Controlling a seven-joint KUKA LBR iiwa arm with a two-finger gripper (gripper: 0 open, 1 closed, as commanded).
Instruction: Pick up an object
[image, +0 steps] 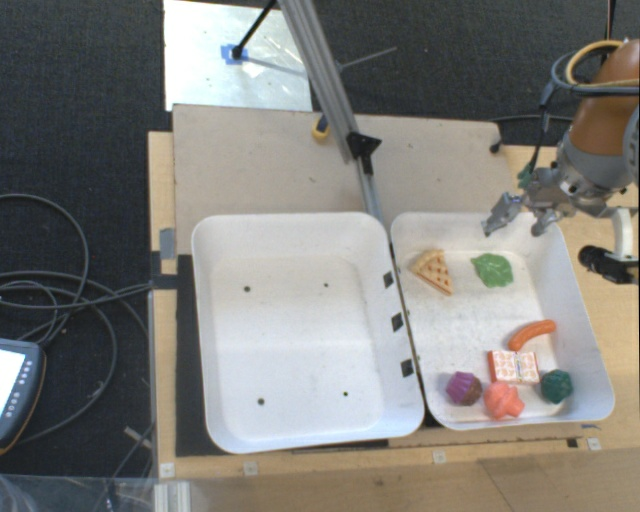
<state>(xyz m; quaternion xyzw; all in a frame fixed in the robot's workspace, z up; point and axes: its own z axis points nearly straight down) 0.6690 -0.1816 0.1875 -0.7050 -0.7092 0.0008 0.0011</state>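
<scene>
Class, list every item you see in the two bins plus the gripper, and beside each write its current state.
gripper: open, holding nothing, above the right bin's far edge
pizza slice: lying flat, right bin
green piece: resting, untouched
sausage: lying on its side
pink-and-white block: lying flat
purple piece: resting
orange-red piece: resting
dark green piece: resting
left bin: sitting level

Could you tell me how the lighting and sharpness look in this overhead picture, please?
Camera view: even, soft light; the right bin looks bright but keeps its speckle, and a glare patch whitens the floor at top. The toys cast faint shadows; the claw looks slightly soft, small items coarse.
</scene>
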